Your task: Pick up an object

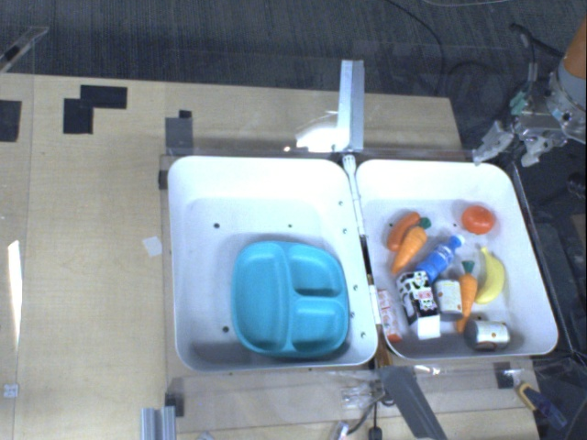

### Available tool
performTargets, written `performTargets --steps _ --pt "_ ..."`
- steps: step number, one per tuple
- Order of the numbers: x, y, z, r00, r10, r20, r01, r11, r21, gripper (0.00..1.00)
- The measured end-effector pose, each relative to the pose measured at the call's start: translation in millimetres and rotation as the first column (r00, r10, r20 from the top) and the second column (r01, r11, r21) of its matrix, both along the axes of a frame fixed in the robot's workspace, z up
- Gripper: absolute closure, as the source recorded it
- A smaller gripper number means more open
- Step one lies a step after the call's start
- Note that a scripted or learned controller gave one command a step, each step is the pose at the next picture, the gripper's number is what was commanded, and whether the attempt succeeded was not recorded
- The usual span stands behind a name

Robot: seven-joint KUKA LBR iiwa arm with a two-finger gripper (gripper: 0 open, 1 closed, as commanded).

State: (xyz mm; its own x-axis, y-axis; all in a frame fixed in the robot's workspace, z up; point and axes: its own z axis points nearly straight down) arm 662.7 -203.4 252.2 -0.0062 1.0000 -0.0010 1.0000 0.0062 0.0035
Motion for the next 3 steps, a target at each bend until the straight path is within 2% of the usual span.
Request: performTargets --steps 1,2,3 --pt "0 0 0 1.000 0.000 0.000 0.000 1.000 0.000 0.00" --pt "-39 63 -93 0.994 0.108 0.000 -0.108 0.994 0.000 0.00" --pt "-38 62 -92 0.994 0.107 0.000 -0.107 0.994 0.000 0.00"
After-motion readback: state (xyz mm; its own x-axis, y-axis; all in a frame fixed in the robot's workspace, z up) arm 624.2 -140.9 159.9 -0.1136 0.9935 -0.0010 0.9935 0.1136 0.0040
